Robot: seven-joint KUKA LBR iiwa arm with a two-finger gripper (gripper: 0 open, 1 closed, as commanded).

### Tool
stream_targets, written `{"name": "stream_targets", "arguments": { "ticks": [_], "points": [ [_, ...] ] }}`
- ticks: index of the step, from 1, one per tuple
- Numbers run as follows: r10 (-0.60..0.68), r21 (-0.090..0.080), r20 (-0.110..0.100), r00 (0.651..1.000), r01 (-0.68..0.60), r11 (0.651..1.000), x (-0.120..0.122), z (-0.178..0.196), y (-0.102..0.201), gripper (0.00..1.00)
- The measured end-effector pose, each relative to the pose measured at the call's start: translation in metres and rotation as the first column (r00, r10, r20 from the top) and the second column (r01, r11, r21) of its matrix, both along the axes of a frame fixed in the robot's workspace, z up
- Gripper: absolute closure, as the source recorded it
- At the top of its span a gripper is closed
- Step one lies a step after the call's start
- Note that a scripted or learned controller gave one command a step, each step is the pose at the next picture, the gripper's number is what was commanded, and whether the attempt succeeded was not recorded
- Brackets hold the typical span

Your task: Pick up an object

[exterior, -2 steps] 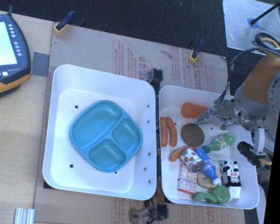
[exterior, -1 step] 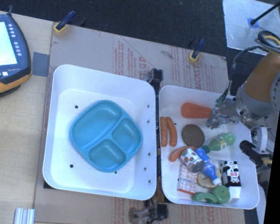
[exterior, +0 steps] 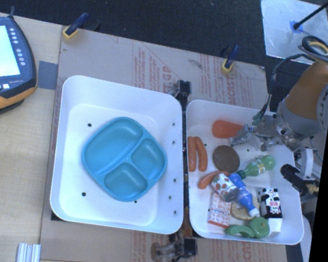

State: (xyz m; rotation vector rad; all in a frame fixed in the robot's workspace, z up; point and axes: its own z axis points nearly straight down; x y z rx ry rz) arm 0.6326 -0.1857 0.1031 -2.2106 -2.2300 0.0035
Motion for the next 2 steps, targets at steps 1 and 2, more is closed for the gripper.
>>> {"name": "stream_targets", "arguments": {
  "ticks": [1, 2],
  "points": [
    [-0.003, 0.004, -0.026, 1.000, 0.003, 1.000, 0.017, -0.015, 0.010, 0.00],
    [-0.003, 0.002, -0.025, 1.000, 0.003, 1.000, 0.018, -0.015, 0.047, 0.00]
  ]
}}
